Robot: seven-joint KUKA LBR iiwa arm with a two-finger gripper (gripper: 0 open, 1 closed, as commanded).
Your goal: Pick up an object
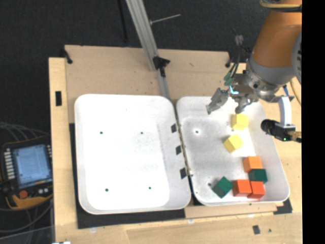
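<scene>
My gripper point(228, 103) hangs over the far end of the right bin point(203, 151), its two fingers spread apart with nothing between them. A yellow block point(240, 121) lies just below and to the right of the fingers. A second yellow block point(233, 143) sits a little nearer the middle of the bin. At the near right end lie an orange block point(252, 163), a dark green block point(258, 175), two more orange blocks point(249, 188) side by side, and another green block point(222, 186).
The left bin point(124, 151) stands beside the right one, joined by clips along the shared edge. A slanted metal pole point(144, 32) rises from the far edge. A handheld control pendant point(28, 166) lies off the bench at left.
</scene>
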